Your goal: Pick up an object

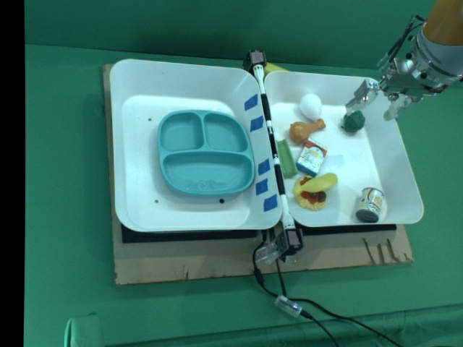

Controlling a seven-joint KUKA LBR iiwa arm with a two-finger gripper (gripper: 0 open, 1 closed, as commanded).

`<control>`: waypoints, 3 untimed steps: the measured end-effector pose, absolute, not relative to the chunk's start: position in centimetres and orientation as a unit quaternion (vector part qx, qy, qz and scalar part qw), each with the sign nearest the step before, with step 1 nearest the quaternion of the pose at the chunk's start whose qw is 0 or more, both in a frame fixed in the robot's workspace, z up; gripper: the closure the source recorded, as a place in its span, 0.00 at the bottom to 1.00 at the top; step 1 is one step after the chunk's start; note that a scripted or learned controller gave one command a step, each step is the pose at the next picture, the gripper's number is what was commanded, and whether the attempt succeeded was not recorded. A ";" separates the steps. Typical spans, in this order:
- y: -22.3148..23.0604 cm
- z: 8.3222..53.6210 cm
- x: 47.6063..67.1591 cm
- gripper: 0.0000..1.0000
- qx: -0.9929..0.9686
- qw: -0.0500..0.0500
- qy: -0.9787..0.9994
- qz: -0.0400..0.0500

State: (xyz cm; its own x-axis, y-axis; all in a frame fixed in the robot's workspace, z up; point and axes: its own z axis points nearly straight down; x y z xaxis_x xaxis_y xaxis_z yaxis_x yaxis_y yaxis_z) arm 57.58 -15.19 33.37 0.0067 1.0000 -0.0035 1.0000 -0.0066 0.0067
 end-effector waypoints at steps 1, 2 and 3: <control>-15.0 26.0 58.1 0.00 0.710 0.004 0.705 0.000; -15.2 18.7 60.9 0.00 0.709 0.007 0.705 0.002; -9.7 18.8 54.9 0.00 0.709 0.011 0.705 0.006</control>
State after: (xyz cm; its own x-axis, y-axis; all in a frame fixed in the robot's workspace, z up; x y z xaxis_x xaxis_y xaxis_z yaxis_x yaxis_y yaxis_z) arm 54.87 -9.71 18.83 0.0060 1.0000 -0.0080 0.9997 -0.0058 0.0242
